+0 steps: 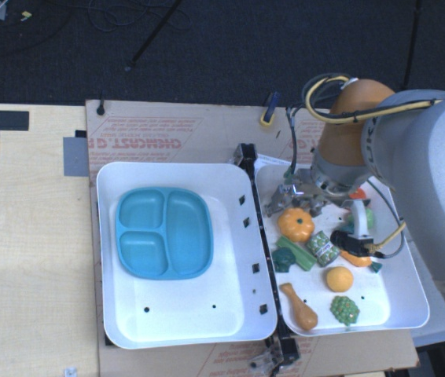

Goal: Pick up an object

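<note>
My gripper (pixel 296 204) is low over the far part of the right bin (pixel 399 309), its fingers spread apart and nothing between them. Right under it and slightly nearer lies an orange toy pumpkin (pixel 296 225). Nearer the front are a dark green toy vegetable (pixel 287 255), a small green can (pixel 322 247), an orange ball (pixel 339 278), a green bumpy bunch (pixel 345 310) and a tan drumstick (pixel 299 306). An orange carrot-like piece (pixel 358 259) lies to the right, partly hidden by the arm's hardware.
The left bin (pixel 128 312) holds a blue divided plate (pixel 164 233). A black divider (pixel 259 242) runs between the bins. The grey arm with its orange band (pixel 360 100) covers the right bin's far right corner. The front right of the right bin is bare.
</note>
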Controlling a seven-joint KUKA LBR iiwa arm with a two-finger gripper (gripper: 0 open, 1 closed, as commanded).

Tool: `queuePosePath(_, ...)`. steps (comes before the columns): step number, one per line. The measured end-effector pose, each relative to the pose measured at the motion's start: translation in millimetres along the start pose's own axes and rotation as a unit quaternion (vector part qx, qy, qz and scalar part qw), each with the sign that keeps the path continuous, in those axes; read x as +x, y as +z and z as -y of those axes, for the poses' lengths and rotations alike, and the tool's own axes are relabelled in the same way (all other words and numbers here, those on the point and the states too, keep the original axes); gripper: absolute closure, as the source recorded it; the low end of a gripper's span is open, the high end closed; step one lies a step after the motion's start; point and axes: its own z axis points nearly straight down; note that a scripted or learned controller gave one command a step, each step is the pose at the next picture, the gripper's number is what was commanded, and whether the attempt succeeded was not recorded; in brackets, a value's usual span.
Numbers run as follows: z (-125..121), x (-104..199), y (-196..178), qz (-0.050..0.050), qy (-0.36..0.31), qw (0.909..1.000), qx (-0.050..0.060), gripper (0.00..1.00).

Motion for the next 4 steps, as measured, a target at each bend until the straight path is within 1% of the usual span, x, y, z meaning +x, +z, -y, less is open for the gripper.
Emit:
queuePosePath(1, 1, 0, 3, 0.0, 0.002, 1.0, -0.004, 0.0)
queuePosePath(2, 2, -1, -7, 0.0, 0.004, 1.0, -0.003, 1.0)
queuePosePath(3, 0, -4, -50, 0.001, 0.005, 0.9999, -0.009, 1.0)
queuePosePath(4, -2, -6, -114, 0.001, 0.002, 0.9999, -0.011, 1.0)
